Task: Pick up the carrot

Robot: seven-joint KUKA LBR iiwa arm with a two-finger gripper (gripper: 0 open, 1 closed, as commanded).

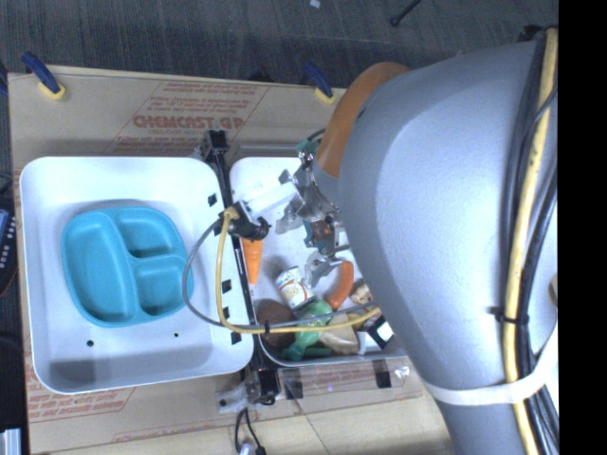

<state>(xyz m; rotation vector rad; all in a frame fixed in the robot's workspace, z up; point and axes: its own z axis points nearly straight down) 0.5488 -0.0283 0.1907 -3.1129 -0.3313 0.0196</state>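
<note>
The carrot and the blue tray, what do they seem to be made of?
The carrot looks like moulded plastic: uniform orange and smooth, probably a toy. The blue tray looks like matte plastic too: one even turquoise colour, with rounded moulded compartments.

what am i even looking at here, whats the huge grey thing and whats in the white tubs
This is one camera fixed above a bench, looking down at a slant. The big grey shape is a robot arm reaching in from the right, very close to the lens. Its hand hangs over the right white bin; I cannot tell whether it grips anything. That bin holds small toy foods, including an orange carrot by its left wall and a small can. The left white bin holds a blue divided tray. A yellowish cable loops between the bins.
</note>
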